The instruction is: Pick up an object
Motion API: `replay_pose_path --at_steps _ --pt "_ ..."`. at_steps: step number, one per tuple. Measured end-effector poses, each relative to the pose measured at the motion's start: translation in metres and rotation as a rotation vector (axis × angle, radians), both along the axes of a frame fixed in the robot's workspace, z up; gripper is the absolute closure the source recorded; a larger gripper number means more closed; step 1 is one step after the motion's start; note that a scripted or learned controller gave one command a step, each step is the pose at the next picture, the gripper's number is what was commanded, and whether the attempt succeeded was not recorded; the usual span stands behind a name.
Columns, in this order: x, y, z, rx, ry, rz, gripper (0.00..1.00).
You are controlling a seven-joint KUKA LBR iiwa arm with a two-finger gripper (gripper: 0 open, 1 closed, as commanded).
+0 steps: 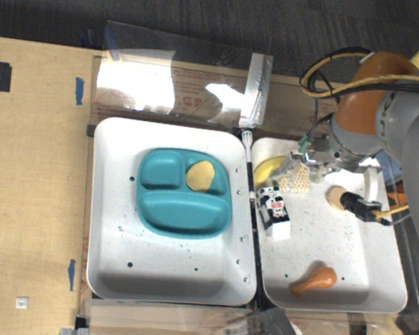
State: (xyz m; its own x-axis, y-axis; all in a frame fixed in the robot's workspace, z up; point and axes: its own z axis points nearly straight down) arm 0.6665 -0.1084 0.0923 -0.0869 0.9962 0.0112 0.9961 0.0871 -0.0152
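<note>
Gripper [306, 160] at right bin's [379, 257] back-left corner over banana [268, 167], finger state unclear

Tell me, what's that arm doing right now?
Gripper low in right bin, far corner. Nothing seen held. Banana and waffle-patterned piece beside it. Orange pear-shaped toy lies apart.

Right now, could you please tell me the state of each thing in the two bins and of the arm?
Teal tray: flat in the left bin.
Yellow potato: in the tray's upper right compartment.
Banana: against the right bin's left wall.
Orange pear: lying on its side.
Arm: reaching over the right bin.
</note>
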Motion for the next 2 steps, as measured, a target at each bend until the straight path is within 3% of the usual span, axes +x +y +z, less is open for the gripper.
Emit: replay_pose_path --at_steps 1,2 --pt "-0.001 0.005 0.001 -0.015 -0.005 0.014 0.0" --pt "0.0 -0.022 0.047 -0.011 -0.018 0.127 0.0"
